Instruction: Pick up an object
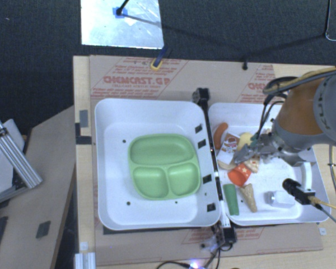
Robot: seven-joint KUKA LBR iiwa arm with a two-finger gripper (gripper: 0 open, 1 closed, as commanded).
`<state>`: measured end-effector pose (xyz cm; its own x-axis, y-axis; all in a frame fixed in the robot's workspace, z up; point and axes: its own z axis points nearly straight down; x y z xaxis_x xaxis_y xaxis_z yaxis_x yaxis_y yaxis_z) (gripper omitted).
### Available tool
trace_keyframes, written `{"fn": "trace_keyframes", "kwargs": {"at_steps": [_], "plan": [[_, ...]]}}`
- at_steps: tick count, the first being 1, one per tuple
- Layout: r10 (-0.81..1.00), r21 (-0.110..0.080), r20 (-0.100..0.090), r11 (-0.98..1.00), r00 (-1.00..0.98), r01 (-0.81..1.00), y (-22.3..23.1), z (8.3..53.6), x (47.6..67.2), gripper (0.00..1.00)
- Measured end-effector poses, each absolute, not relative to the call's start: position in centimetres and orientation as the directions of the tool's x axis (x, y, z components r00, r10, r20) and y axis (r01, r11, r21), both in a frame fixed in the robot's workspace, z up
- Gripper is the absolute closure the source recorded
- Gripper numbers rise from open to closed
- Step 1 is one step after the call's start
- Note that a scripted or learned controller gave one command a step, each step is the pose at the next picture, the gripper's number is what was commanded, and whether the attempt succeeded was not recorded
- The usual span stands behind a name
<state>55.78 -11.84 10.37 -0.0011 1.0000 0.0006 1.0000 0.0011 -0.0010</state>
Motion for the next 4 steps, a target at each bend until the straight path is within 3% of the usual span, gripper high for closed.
{"fn": "trace_keyframes", "kwargs": {"at_steps": [1, 2, 4], "plan": [[1.000, 0.001, 0.000, 0.001, -0.001, 1.000, -11.8, 8.4, 55.9, 0.00], [1.000, 0.002, -0.001, 0.001, -0.001, 1.000, -11.9, 9.5, 55.9, 1.00], [1.000, 0.006, -0.002, 0.002, -0.002, 1.000, -12.4, 21.1, 55.6, 1.00]]}}
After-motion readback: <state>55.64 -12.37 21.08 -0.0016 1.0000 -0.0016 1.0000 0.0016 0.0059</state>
